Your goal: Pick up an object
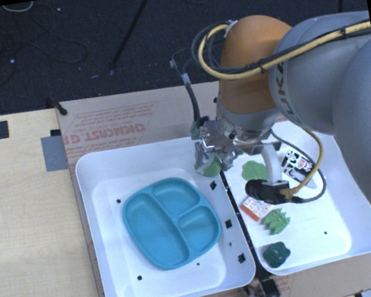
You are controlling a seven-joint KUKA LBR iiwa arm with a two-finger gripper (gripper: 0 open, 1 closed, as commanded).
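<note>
My gripper (208, 156) hangs over the ridge between the two bins, near their far end. A small pale green object (210, 168) sits between its fingertips, with the fingers shut on it, lifted above the rim. In the right bin (346, 223) lie a light green piece (252, 169), an orange-and-white packet (255, 208), a leafy green toy (276, 220), a dark green lump (276, 254) and a white printed card (295, 162).
A blue divided plate (172, 221) lies in the middle of the left bin (113, 262). The grey arm with its orange band (255, 62) covers the far right part of the right bin. Cardboard lies under both bins.
</note>
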